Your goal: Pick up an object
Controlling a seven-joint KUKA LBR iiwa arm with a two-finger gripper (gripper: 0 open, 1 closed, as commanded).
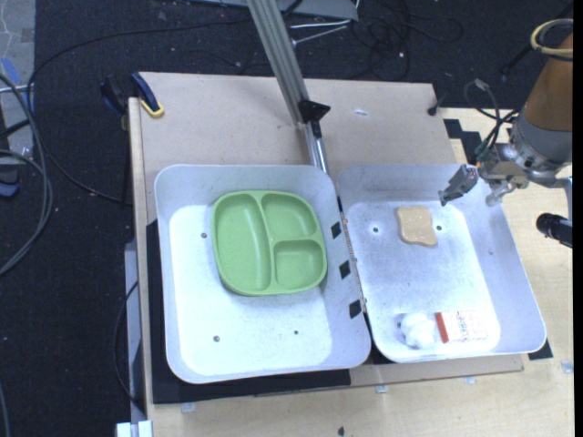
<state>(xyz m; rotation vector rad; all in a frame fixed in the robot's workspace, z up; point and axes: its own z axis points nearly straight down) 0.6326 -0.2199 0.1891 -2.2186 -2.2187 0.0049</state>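
End effector (pixel 475 184) hovers open and empty over the right bin's (pixel 510 271) upper right corner. Nearest target: tan bread slice (pixel 417 227), flat, upper middle of that bin. Centre above it, descend vertically, straddle its edges before closing.

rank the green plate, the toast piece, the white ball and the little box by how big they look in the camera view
Largest to smallest:
1. green divided plate
2. tan toast piece
3. small red-and-white box and white ball: they look too alike to rank.
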